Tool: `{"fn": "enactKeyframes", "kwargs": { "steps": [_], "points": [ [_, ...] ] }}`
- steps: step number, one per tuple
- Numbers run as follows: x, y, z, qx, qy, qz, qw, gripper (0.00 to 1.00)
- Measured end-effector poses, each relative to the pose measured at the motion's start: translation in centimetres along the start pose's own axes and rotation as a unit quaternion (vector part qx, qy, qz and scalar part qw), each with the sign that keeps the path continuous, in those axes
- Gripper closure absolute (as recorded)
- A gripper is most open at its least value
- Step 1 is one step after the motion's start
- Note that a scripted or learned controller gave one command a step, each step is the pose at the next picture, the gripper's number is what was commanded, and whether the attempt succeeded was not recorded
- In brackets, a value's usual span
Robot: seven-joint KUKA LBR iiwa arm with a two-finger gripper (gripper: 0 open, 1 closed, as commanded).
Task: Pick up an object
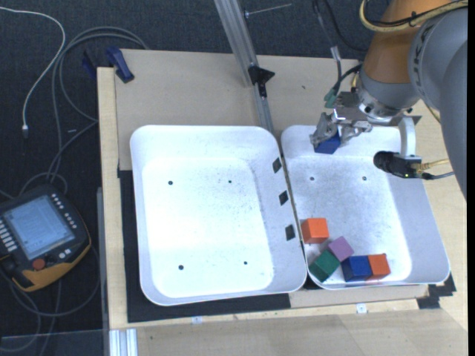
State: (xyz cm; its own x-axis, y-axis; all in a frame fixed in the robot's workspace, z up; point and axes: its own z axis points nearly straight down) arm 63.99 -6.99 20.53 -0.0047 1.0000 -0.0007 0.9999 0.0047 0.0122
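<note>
Sitting between the gripper (327,133) fingers, a blue block (327,142).

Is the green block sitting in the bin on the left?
No, the green block lies in the right bin, in its near corner beside the purple block.

We note arm (438,43) grey, orange band (397,28) above wrist. Small block (326,144) at gripper (328,133): blue. Both bins white with fine dark speckle; left bin (200,213) carries four black dots. At right bin (356,191) near edge we log blocks: orange (315,230), purple (341,248), green (323,265), blue (357,267), orange (378,265). Bench (185,73) pale tan. Blue clamp (119,64) at bench far left corner.
</note>
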Motion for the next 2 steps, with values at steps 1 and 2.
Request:
{"fn": "enactKeyframes", "kwargs": {
  "steps": [1, 2],
  "points": [
    [7.2, 1.7, 0.6, 0.005, 0.002, -0.002, 1.0000, 1.00],
    [9.2, 1.6, 0.6, 0.006, 0.001, 0.001, 1.0000, 1.00]
  ]
}}
